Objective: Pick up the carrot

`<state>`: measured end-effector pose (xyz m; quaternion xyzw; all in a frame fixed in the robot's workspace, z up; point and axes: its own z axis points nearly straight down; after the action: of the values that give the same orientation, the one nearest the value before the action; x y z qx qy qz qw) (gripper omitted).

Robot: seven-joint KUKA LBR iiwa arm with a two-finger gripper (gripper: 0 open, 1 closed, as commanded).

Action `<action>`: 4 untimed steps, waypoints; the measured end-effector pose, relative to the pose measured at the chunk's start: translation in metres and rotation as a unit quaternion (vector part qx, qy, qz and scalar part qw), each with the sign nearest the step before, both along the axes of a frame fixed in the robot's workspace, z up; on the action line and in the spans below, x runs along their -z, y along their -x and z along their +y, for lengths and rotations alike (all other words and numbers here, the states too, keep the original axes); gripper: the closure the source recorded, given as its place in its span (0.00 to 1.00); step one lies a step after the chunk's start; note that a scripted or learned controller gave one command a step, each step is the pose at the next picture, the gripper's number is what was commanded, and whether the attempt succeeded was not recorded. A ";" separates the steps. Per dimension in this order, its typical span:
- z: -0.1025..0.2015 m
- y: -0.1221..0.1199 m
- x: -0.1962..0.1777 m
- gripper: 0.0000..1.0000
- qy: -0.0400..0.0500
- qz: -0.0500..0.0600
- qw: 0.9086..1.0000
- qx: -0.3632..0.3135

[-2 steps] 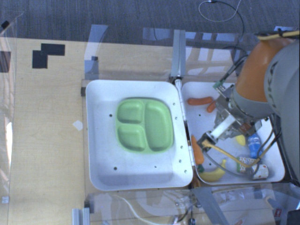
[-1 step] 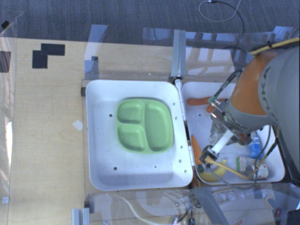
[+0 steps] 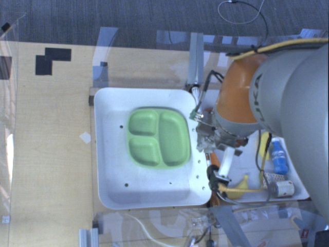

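The carrot (image 3: 214, 160) appears as a short orange stretch along the left wall of the right bin (image 3: 300, 192), with robot parts hiding most of it. My gripper (image 3: 207, 140) hangs just above the carrot's upper end, at the divide between the two bins. The grey arm with its orange band covers most of the right bin from above. I cannot tell whether anything is held.
A green divided plate (image 3: 157, 137) lies in the left bin (image 3: 110, 189). In the right bin are a yellow banana (image 3: 237, 191), a blue bottle (image 3: 279, 158) and a small can (image 3: 284, 189), all near its front and right side.
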<state>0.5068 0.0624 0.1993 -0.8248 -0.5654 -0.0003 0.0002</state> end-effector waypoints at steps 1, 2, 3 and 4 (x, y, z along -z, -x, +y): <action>-0.069 0.012 -0.051 1.00 0.000 -0.002 1.000 -0.002; -0.023 -0.029 -0.010 1.00 0.000 0.000 1.000 0.016; -0.083 -0.069 -0.003 1.00 0.000 -0.001 0.997 0.077; -0.031 -0.102 -0.010 1.00 0.000 -0.001 0.993 0.115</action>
<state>0.6091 0.0313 0.2096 -0.8844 -0.4668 -0.0012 -0.0004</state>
